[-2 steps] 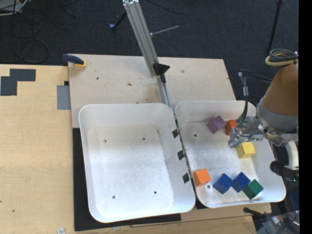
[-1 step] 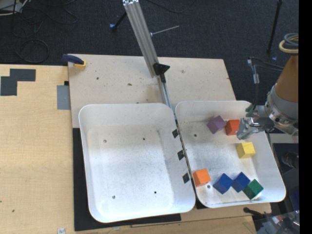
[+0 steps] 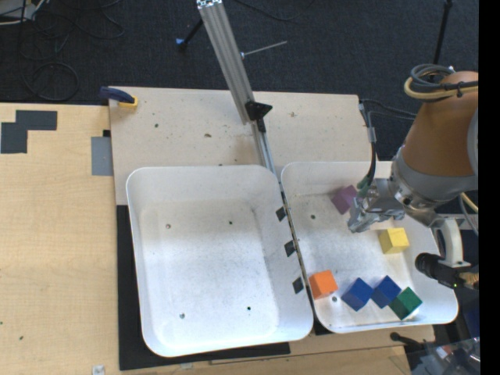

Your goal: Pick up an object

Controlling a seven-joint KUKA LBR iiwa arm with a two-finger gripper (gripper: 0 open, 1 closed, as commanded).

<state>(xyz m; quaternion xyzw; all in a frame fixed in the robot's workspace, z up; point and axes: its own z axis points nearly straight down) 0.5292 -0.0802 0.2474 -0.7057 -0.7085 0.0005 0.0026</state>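
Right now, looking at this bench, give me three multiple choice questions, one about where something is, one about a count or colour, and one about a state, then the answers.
1. Which bin holds the blocks?
A. The left bin
B. The right bin
C. Both bins

2. How many blue blocks lie there?
A. One
B. Two
C. Four

3. How do the two blue blocks sit?
A. Stacked
B. Side by side
C. In opposite corners

Answers:
1. B: the purple block, yellow block, orange block, green block and blue ones all lie in the right bin, where the gripper is.
2. B: one blue block and another blue block.
3. B: they rest next to each other near the front wall.
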